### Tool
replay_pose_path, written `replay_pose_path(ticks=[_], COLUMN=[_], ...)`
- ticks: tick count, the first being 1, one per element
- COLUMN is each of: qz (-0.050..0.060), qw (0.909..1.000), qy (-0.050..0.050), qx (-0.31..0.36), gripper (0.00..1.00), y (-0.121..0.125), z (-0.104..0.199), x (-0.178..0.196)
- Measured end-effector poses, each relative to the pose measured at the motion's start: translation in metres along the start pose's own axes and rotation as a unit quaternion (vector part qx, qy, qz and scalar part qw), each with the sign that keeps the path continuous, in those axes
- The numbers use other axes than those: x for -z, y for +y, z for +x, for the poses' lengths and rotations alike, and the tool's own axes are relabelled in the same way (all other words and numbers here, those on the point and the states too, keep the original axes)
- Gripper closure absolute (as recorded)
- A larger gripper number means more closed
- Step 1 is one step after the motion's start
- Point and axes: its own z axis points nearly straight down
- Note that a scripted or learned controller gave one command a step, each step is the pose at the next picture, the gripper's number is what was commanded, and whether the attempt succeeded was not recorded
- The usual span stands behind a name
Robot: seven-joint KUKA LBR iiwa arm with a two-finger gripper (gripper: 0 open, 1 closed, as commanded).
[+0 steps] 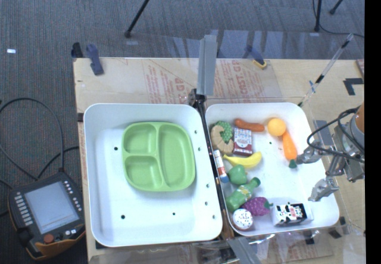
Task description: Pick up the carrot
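Seen from above, the gripper (317,171) hangs at the right bin's (309,115) right edge, its fingers spread and holding nothing. The carrot (289,146) lies near, beside an orange fruit (276,127) (green stem toward the arm). This looks like the approach; next comes lowering astride the carrot.

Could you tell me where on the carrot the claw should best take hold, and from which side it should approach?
Probably across the carrot's orange middle, coming from above. It lies flat and slim, leafy end toward the bin's right wall; the orange crowds its upper tip.
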Motion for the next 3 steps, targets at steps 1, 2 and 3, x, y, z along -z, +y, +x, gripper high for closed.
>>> replay_pose_path(ticks=[1, 2, 3], qz=[-0.001, -0.001, 0.000], qw=[0.9998, 0.9995, 0.9998], qy=[0.003, 0.000, -0.002], qx=[0.021, -0.032, -0.021], gripper=[0.00, 0.00, 0.00], y=[-0.014, 0.002, -0.001], z=[-0.054, -0.100, -0.126], x=[-0.079, -0.137, -0.134])
